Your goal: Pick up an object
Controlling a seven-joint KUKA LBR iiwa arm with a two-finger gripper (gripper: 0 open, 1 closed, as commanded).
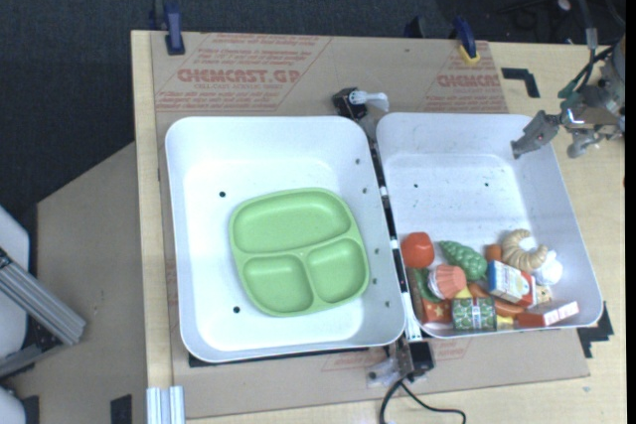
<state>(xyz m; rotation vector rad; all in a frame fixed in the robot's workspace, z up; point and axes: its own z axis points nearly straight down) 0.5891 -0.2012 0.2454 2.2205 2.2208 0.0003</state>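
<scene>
1. End effector [556, 132] at the right edge of the view, above the far right rim of the right bin [447, 159]; fingers apart, nothing between them, well apart from the pile below.
2. Pile of small toy food items crowded into the near right part of the right bin: red tomato [418, 249], green vegetable [464, 259], small carton [511, 282], green can [473, 315], pale pastry-like piece [518, 242]. All lying on the bin floor, most touching a neighbour.
3. Left bin [199, 174] bearing a green three-compartment tray [298, 250], flat near its middle.
4. Both bins side by side on the table [248, 70], over a printed cardboard sheet.
</scene>
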